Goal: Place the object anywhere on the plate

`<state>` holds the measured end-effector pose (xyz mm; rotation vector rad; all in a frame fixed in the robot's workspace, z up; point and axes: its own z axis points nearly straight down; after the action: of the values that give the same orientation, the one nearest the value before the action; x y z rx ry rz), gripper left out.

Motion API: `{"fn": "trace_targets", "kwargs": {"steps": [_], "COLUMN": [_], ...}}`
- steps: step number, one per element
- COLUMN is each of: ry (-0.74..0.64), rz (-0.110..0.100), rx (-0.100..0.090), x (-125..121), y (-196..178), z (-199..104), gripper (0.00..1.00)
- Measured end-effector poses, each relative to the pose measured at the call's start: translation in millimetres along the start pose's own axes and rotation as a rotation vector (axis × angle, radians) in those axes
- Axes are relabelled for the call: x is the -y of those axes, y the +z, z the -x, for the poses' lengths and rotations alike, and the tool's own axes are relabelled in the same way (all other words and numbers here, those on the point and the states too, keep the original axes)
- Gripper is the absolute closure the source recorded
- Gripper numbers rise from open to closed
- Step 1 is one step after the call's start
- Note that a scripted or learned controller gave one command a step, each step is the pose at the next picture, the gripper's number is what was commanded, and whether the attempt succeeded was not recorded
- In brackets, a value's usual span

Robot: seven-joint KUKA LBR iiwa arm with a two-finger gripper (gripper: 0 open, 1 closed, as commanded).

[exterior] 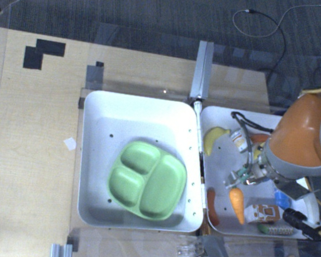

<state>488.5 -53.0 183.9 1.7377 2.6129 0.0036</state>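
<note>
From the overhead camera I see the arm [303, 135] over the right bin [225, 118], its jaws [246, 176] low among the clutter; I cannot tell how wide they stand or whether they grip anything. A carrot [236, 204] lies just below them, a banana [214, 138] up and to their left. The plate [147, 179] sits well left of them in the left bin [95, 146], bare. I judge the placing not yet done; picking remains.

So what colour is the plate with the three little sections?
Light green. The plate shows best in the camera view, lying in the left white bin.
</note>
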Motion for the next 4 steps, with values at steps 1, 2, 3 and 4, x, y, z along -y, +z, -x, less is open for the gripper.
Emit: {"fn": "trace_targets", "kwargs": {"steps": [1,2,3,4], "ry": [-0.408,-0.494,-0.634,-1.049], "rz": [-0.001,0.0,0.001,0.003], "rx": [-0.001,0.0,-0.001,0.0], "x": [-15,-56,-80,-79], "y": [1,1,0,0], "z": [-35,-33,-107,-130], "gripper": [1.0,1.0,1.0,1.0]}}
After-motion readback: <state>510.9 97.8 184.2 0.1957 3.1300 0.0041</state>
